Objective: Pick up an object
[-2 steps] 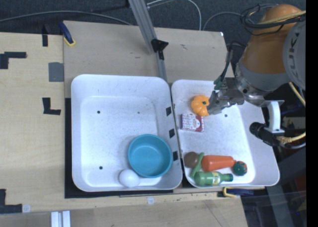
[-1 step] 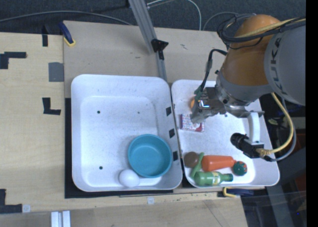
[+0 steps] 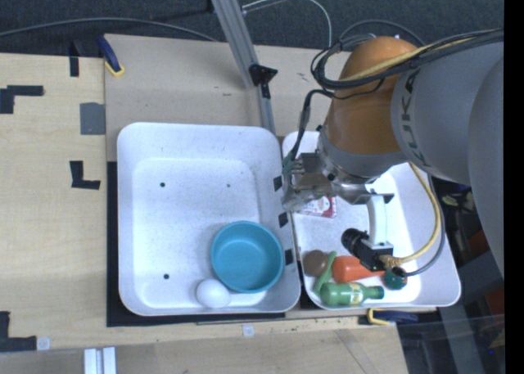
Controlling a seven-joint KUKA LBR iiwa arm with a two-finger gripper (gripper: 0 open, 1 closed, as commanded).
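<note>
My gripper hangs low over the left side of the right bin, under the orange band of the arm. A red and white item lies just beside and below it, partly covered by the wrist. At the front of that bin lie a brown lump, an orange carrot-like piece, a green bottle and a small teal piece. Whether anything is held I cannot see.
The left bin holds a blue bowl and a white ball at its front right corner. A grey pole slants down to the bins' shared rear edge. Cables loop around the arm's wrist.
</note>
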